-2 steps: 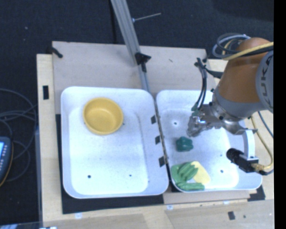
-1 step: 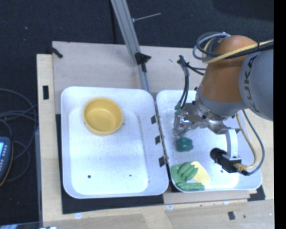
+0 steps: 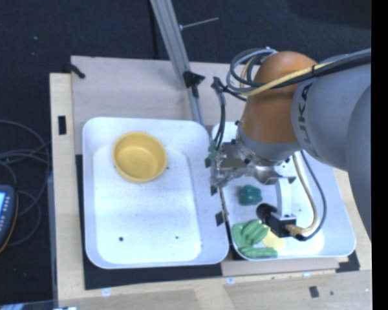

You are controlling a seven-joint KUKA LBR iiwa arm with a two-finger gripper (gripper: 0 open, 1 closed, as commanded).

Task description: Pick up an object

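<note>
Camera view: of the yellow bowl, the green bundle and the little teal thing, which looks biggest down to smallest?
1. Yellow bowl
2. Green bundle
3. Teal object, partly hidden under the arm, so its rank is less sure.

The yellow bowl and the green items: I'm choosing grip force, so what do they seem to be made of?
The yellow bowl in the left bin looks like moulded plastic: even colour, smooth rounded rim, soft sheen. The green items in the right bin look like plastic or rubber toy pieces, with saturated colour and a ridged form; the blur leaves this open. Both seem light.
</note>
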